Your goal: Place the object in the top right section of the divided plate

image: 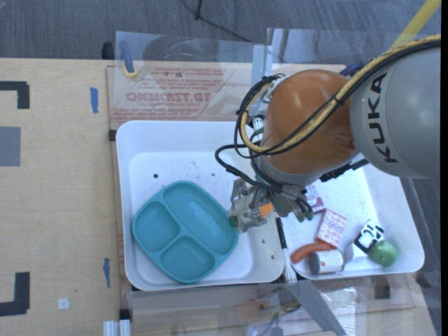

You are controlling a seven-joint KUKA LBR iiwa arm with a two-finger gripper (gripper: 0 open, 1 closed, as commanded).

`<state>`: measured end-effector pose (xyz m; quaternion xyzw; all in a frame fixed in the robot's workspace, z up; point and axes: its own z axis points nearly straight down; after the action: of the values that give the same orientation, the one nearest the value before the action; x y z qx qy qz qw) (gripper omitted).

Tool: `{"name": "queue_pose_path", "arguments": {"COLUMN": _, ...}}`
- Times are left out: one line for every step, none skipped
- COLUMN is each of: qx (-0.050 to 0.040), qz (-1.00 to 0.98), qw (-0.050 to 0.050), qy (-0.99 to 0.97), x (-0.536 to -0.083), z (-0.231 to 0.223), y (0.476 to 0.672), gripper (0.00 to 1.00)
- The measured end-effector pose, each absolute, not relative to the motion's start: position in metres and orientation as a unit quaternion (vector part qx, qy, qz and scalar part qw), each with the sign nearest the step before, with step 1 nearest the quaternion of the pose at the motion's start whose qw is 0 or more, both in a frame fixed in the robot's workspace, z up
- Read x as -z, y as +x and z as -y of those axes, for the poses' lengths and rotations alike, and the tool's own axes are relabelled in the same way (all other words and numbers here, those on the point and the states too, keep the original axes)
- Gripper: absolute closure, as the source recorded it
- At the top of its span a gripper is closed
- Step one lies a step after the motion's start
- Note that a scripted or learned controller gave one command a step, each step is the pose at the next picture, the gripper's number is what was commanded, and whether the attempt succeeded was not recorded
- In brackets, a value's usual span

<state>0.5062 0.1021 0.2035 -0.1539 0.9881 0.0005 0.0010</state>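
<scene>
Here, "KUKA" reads on the arm [399, 110]; fingers [246, 214] state cannot be told.

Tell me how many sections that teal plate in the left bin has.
3. The teal divided plate has one long section along its upper right side, one at the left and one at the bottom. None seems hidden, though the gripper crowds its right edge.

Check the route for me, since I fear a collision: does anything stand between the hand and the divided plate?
Nothing visible does. The hand is right at the divided plate's right rim in the left bin, with no item between them. The green apple and other loose items lie in the right bin, off that route.
</scene>
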Motion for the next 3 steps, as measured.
{"name": "queue_pose_path", "arguments": {"qx": -0.0014, "qz": -0.987, "qw": 0.003, "qy": -0.159, "x": -0.23, "z": -0.158, "y": 0.499, "gripper": 1.0}}
{"name": "queue_pose_path", "arguments": {"qx": -0.0018, "qz": -0.975, "qw": 0.004, "qy": -0.224, "x": -0.193, "z": -0.215, "y": 0.551, "gripper": 1.0}}
{"name": "queue_pose_path", "arguments": {"qx": -0.0012, "qz": -0.845, "qw": 0.002, "qy": -0.535, "x": -0.206, "z": -0.214, "y": 0.51, "gripper": 1.0}}
